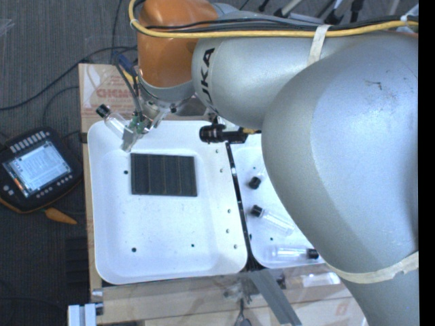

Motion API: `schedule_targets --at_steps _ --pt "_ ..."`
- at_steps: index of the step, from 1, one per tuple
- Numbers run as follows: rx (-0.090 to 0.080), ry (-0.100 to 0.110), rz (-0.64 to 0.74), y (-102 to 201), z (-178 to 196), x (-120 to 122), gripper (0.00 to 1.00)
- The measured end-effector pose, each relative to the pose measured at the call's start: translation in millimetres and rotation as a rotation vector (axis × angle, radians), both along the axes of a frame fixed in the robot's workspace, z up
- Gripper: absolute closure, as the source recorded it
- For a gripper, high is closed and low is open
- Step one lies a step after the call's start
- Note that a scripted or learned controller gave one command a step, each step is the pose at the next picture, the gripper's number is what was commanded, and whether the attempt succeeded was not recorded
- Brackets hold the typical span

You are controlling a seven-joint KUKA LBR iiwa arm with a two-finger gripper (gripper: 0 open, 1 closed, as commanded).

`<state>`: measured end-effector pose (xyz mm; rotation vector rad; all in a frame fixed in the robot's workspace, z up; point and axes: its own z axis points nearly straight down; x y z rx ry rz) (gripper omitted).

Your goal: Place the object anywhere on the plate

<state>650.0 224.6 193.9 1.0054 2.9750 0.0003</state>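
1. Carpet [41,39], grey, surrounds the bench; a handheld screen [35,168] lies at left.
2. Arm [326,128] covers the right bin [262,206]; vials [272,217] there.
3. Gripper [134,129], finger state unclear, hovers above the dark plate [164,174] in the left bin [163,250].

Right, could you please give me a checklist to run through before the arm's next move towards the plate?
1. Plate lies flat in the left bin: ok.
2. Pincer is over the plate: not ok; it sits near the bin's far left corner, just beyond the plate's corner.
3. Capped tube is gripped: cannot tell; it shows right beside the pincer, at the bin's rim.
4. Spare tubes are away from the plate: ok; they lie in the right bin.
5. Route from pincer to plate is unobstructed: ok; only white bin floor lies between them.
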Motion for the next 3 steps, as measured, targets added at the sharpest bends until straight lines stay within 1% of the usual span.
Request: schedule_targets --at_steps 1,2,3 --pt "0.002 -0.001 0.0 0.7 8.8 0.1 1.0" --pt "0.0 -0.001 0.451 1.6 8.3 6.7 1.0" --pt "0.004 -0.004 0.45 2.9 17.9 6.9 1.0"
